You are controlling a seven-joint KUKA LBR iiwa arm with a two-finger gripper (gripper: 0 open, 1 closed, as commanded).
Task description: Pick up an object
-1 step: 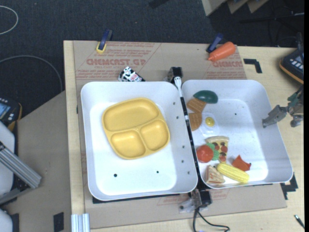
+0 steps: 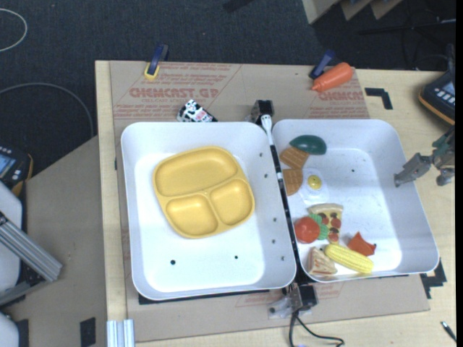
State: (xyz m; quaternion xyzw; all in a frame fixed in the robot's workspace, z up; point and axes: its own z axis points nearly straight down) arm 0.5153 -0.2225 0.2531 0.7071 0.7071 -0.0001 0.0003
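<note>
Glossy yellow plastic plate (image 2: pixel 203 192)

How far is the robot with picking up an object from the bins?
Nothing looks done yet: the gripper is at the right rim of the right bin, and nothing shows between its fingers. The toy food, such as the corn, tomato and pizza slice, lies in that bin. The yellow plate sits in the left bin. Reaching, grasping and lifting remain.

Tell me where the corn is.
The corn lies in the right bin, near its front edge, between the sandwich wedge and the red piece, just below the pizza slice.
</note>
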